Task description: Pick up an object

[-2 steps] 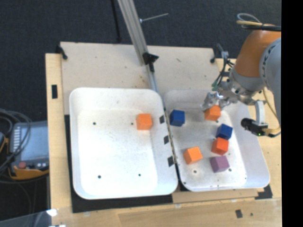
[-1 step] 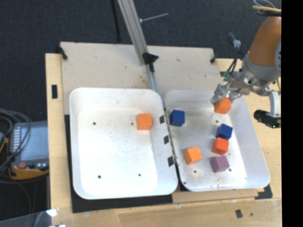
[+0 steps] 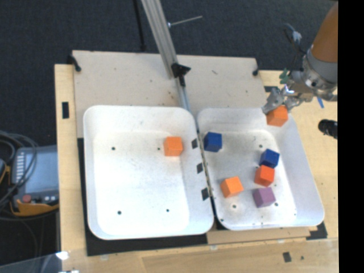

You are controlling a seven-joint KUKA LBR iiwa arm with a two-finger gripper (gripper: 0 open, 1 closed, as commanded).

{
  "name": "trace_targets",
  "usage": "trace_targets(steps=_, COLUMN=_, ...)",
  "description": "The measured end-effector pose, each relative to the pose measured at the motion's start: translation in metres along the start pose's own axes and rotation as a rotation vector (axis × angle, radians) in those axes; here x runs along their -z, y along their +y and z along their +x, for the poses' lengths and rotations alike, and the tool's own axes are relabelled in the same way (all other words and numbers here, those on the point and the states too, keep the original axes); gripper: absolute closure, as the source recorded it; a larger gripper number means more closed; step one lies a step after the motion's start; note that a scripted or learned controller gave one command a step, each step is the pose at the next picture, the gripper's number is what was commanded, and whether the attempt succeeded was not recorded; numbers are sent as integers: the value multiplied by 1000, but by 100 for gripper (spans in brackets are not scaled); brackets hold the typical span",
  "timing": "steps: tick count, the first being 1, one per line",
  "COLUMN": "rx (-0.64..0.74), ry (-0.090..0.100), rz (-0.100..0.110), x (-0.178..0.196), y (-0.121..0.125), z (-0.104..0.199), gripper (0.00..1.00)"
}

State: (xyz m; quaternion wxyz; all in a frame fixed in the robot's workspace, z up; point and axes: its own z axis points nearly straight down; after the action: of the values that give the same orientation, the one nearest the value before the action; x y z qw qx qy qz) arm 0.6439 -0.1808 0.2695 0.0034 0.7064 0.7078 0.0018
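Observation:
My gripper (image 3: 277, 109) hangs over the far right corner of the right bin (image 3: 296, 209), shut on an orange cube (image 3: 277, 117) lifted off the bin floor. Lower in the same bin lie a blue cube (image 3: 212, 141) near the left wall, a second blue cube (image 3: 269, 157), a red-orange cube (image 3: 264, 175), an orange cube (image 3: 231, 186) and a purple cube (image 3: 264, 197). One more orange cube (image 3: 173, 146) rests alone in the left bin (image 3: 114, 220).
A slanted metal pole (image 3: 162, 33) runs from the top of the view down to the divide between the bins. A handheld controller (image 3: 34, 178) with cables lies off the bench at the left. Bare bench board (image 3: 142, 75) stretches behind the bins.

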Motion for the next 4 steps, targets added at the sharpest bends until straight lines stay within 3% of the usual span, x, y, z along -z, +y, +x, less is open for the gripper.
trace_targets(steps=2, rx=3, ry=2, rz=9, x=-14, y=-5, z=91, gripper=100)
trace_targets(steps=3, rx=5, ry=3, rz=10, x=-24, y=5, z=146, gripper=100)
trace_targets(steps=4, rx=6, ry=4, rz=10, x=-17, y=-1, z=201, gripper=100)
